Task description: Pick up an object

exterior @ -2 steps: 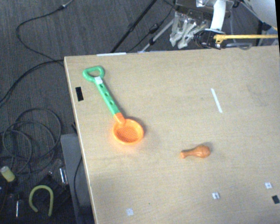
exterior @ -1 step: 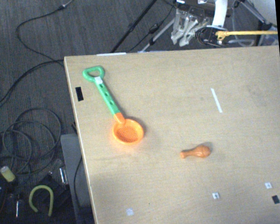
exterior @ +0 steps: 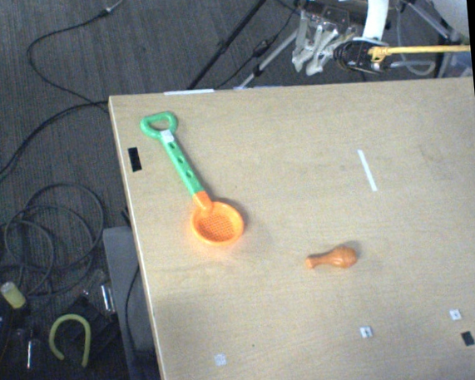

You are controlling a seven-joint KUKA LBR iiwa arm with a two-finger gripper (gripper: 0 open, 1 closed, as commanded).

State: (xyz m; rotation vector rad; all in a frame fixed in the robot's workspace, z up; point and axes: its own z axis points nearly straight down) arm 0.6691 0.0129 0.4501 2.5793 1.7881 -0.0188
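The gripper [exterior: 318, 52] hangs at the top of the camera view, beyond the far edge of the wooden board [exterior: 307, 220] and over the dark carpet, well apart from everything lying on the board. Its pale fingers [exterior: 306, 55] point downward with a narrow gap between them, slightly spread, and nothing sits between them.

On the board lies a toy sieve spoon [exterior: 197, 189], taken here as the landmark: a green handle with a loop at its far end and a round orange perforated bowl at its near end, lying flat and slanted. A small orange toy chicken drumstick [exterior: 333, 258] lies to the right of the spoon's bowl and a little nearer the camera, apart from it. A short white stick [exterior: 368, 170] lies further right of the spoon, level with its handle, well apart from both toys.

Left of the spoon, off the board, black cables [exterior: 41, 229] coil on the carpet
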